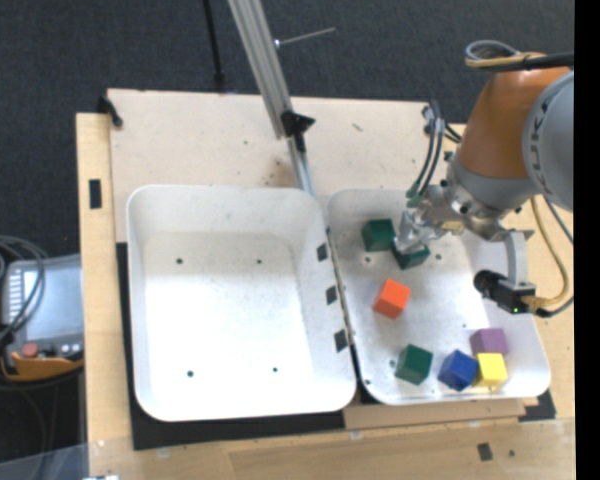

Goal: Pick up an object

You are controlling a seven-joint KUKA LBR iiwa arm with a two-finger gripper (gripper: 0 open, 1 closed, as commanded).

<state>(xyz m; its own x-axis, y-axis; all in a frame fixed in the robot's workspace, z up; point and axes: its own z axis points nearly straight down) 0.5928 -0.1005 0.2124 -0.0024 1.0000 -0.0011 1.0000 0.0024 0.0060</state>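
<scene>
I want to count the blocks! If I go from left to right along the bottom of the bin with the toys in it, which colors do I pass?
Green block → blue block → yellow block. The purple block sits just behind the yellow one, so I left it out of the row.

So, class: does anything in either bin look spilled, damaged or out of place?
Nothing stands out. The blocks, like the orange block, sit loose in the right bin; the gripper is low among them.
</scene>
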